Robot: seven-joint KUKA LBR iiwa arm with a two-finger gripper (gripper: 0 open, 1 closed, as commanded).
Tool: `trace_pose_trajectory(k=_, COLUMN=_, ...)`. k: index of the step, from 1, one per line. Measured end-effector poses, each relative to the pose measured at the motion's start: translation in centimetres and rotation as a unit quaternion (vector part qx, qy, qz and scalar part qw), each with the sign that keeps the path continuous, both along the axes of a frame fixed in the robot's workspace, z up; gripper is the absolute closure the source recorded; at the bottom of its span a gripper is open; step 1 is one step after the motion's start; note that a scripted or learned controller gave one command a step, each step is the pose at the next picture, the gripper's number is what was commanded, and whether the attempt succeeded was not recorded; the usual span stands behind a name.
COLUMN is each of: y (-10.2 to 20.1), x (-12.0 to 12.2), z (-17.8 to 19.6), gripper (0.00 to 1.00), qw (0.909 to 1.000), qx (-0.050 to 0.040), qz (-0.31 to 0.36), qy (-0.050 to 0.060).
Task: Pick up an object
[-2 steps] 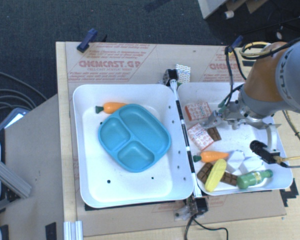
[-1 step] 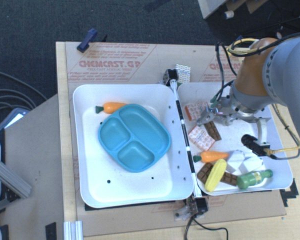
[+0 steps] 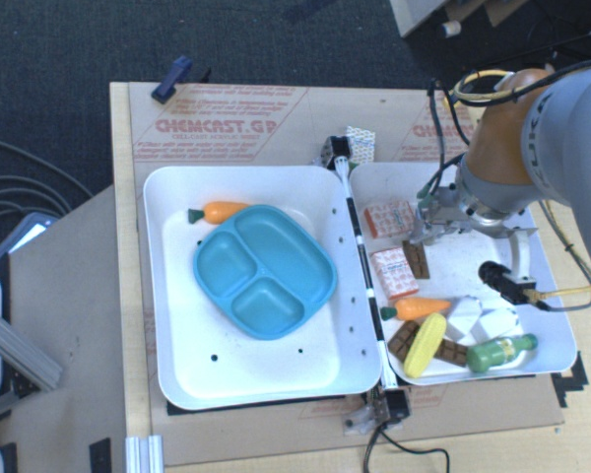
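Though lying among a crowd of small goods, sits nearest of all to the gripper (image 3: pixel 423 231): a small brown bar (image 3: pixel 417 260), flat on the floor of the right bin (image 3: pixel 557 308), just below the tip. Cannot tell how far the jaws are open, nor whether anything is between them; dark and small against the bin from this height. Just left of the bar, a red-and-white packet (image 3: pixel 394 273); above that, beside the divider, a second packet (image 3: pixel 385 219).

Toward the near edge of the same bin: an orange carrot (image 3: pixel 422 307), a yellow corn cob (image 3: pixel 424 344) leaning across brown chocolate pieces (image 3: pixel 454 354), and a green bottle (image 3: pixel 499 351) on its side. Between carrot and bottle, some white scraps (image 3: pixel 479 316).

Reaching in from the right: grey arm (image 3: pixel 566 131) with its orange band (image 3: pixel 497 141) above the bin.

In the left bin (image 3: pixel 167 294): a blue divided plate (image 3: pixel 264 269) near the middle and a second carrot (image 3: pixel 220 211) touching its far rim.

Under both bins, the bench (image 3: pixel 227 116), brown with red print.
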State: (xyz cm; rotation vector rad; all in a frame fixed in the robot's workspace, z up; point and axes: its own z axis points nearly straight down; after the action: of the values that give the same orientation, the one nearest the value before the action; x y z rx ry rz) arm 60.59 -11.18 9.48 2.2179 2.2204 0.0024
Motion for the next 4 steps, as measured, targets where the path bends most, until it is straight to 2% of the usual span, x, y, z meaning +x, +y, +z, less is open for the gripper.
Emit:
trace_pose_trajectory(k=1, y=7.2, x=-6.4, z=9.0, gripper=1.00, qw=1.0000, qx=0.0016, qz=0.000, qy=0.003)
trace_pose_trajectory(k=2, y=-0.4, x=-8.6, z=-1.0, gripper=1.00, qw=1.0000, qx=0.0003, qz=-0.001, qy=0.002)
trace_pose_trajectory(k=3, y=-0.4, x=-8.6, z=-1.0, gripper=0.00, qw=1.0000, qx=0.0008, qz=-0.001, qy=0.002)
trace_pose_trajectory(k=4, y=1.1, x=-1.6, z=-1.0, gripper=0.00, qw=1.0000, qx=0.0009, qz=0.000, qy=0.002)
